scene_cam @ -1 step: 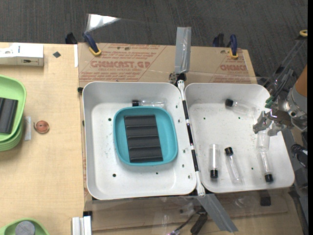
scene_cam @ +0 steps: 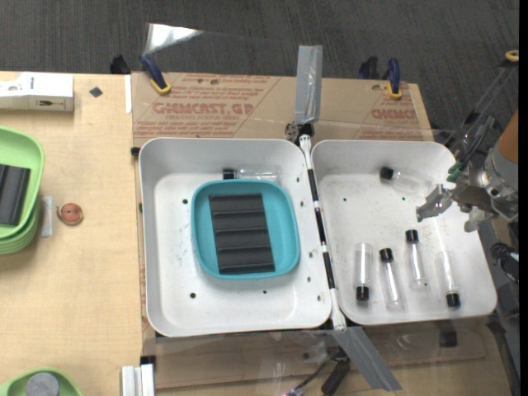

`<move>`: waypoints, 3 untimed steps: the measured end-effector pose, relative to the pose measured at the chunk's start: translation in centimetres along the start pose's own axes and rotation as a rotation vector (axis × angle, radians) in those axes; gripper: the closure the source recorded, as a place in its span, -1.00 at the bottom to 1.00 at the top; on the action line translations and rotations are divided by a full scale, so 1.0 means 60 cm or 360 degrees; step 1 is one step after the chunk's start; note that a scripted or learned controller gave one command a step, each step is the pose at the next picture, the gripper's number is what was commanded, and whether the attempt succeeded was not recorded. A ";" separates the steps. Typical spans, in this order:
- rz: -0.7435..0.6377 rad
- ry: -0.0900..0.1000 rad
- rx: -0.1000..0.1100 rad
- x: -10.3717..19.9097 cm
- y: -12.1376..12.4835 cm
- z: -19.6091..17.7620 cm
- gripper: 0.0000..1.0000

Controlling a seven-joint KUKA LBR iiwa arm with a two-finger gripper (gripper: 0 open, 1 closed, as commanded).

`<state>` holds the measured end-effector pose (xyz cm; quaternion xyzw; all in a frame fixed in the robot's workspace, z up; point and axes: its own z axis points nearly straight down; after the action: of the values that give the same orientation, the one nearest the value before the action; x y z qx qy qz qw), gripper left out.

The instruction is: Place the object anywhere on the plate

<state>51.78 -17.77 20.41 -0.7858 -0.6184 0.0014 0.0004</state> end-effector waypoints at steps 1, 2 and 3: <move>-0.0029 -0.0001 -0.0002 -0.052 -0.010 -0.141 -1.00; 0.0080 -0.0002 0.0001 -0.061 -0.006 -0.394 -1.00; 0.0081 -0.0002 0.0001 -0.061 -0.006 -0.394 -1.00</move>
<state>50.65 -21.24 44.05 -0.8013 -0.5983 0.0020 0.0003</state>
